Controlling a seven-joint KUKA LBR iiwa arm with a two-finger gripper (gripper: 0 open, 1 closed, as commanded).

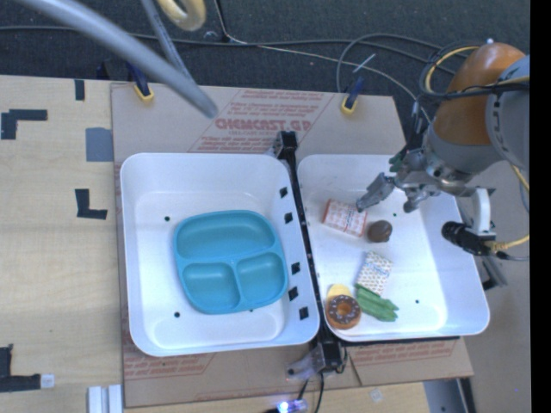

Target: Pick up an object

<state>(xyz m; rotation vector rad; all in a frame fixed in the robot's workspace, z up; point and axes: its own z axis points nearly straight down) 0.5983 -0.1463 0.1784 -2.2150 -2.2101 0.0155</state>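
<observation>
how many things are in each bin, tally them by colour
Blue: 1, the divided tray in the left bin
Red and white: 1, packet
Brown: 1, ball
White patterned: 1, small packet
Green: 1, vegetable
Brown and orange: 1, doughnut
Total: 6, five of them in the right bin

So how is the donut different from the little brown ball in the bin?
The donut is a flat ring with a hole, while the brown ball is round and solid. The donut is orange-brown with a darker top; the ball is plain dark brown. The donut looks bigger than the ball. The donut lies at the near edge of the right bin, beside the green thing; the ball sits farther back, closer to the pincer. Both are in the same bin.
</observation>
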